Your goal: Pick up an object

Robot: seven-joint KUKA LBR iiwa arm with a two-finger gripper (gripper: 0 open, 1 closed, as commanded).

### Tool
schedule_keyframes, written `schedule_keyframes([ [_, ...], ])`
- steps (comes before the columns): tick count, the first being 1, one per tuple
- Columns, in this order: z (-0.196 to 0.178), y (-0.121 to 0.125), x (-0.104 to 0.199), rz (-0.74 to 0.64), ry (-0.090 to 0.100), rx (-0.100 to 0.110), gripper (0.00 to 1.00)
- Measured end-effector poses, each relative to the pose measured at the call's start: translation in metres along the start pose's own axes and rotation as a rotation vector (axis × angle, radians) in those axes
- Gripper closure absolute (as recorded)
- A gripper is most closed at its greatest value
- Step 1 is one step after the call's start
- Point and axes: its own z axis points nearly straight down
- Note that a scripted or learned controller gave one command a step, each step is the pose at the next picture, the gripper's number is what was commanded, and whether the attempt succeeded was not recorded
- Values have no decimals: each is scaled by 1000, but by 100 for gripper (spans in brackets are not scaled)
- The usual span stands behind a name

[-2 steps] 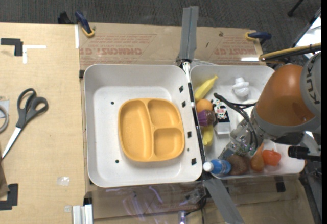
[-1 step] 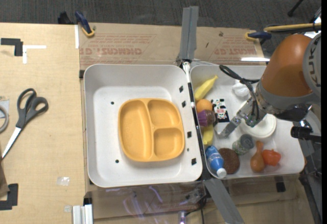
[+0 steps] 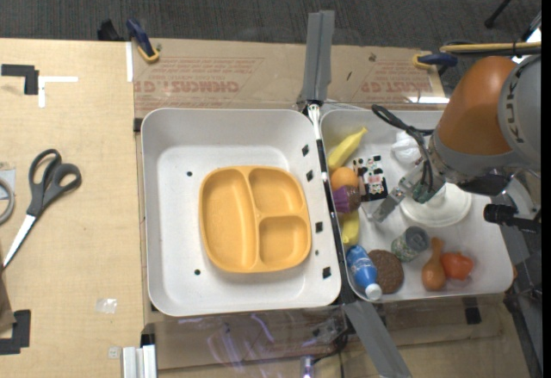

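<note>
The hand [image 3: 385,208] sits low in the right bin [image 3: 491,281] beside a purple toy [image 3: 346,197], its grip state impossible to tell, nothing visibly grasped.

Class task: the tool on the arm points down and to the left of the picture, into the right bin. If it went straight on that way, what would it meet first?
Probably the yellow piece by the divider, beyond the tool; depth unclear.

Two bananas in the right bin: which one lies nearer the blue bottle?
The lower banana, below the purple toy, just above the bottle. The other banana lies by the bin's top edge.
</note>
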Motion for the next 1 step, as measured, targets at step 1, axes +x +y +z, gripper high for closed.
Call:
schedule_keyframes([
  [1,-1,67,-15,154,2,6,0],
])
